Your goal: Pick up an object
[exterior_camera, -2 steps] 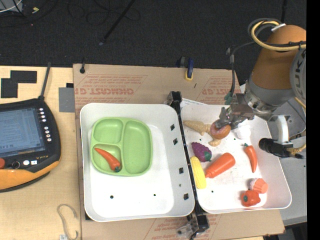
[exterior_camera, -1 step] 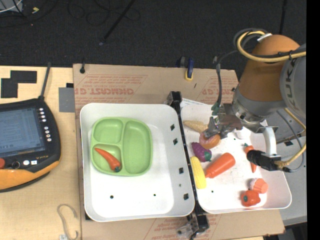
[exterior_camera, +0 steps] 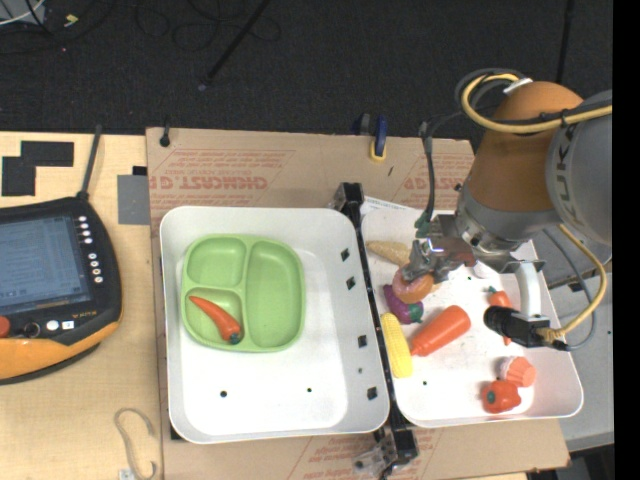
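Observation:
My gripper (exterior_camera: pixel 430 256) hangs low over the upper left part of the right bin (exterior_camera: pixel 560 403). It is right above, perhaps touching, a round pink-orange fruit (exterior_camera: pixel 412 288). A purple piece (exterior_camera: pixel 404 309) lies just under that fruit. Close by are an orange carrot (exterior_camera: pixel 440 330), a yellow corn cob (exterior_camera: pixel 396 346) along the bin's left wall and a tan roll (exterior_camera: pixel 389 252) to the gripper's left. Whether the fruit sits between the gripper's parts is hidden by the wrist.
The left bin (exterior_camera: pixel 260 408) holds a green divided plate (exterior_camera: pixel 270 293) with a red chili pepper (exterior_camera: pixel 216 316) in it. Two red-orange toys (exterior_camera: pixel 502 396) (exterior_camera: pixel 518 370) lie at the right bin's lower right. A tablet controller (exterior_camera: pixel 50 278) rests far left.

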`<action>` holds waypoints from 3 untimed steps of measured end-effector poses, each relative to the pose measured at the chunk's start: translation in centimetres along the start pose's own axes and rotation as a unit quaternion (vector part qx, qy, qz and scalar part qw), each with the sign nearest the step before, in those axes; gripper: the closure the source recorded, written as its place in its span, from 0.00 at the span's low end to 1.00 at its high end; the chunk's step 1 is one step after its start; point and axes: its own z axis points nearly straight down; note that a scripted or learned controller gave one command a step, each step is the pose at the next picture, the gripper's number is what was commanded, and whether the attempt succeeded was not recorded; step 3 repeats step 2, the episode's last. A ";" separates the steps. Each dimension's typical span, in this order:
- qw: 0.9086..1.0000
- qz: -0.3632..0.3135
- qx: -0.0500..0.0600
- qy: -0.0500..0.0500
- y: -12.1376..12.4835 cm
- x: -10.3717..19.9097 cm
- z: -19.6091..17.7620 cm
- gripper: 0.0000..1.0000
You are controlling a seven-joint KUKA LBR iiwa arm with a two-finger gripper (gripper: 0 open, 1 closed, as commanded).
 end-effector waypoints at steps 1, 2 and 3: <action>1.000 0.001 -0.001 0.000 0.3 -0.1 -0.2 1.00; 1.000 0.000 -0.002 0.000 0.8 0.0 -0.7 1.00; 1.000 0.000 -0.002 0.000 0.8 0.0 -0.7 1.00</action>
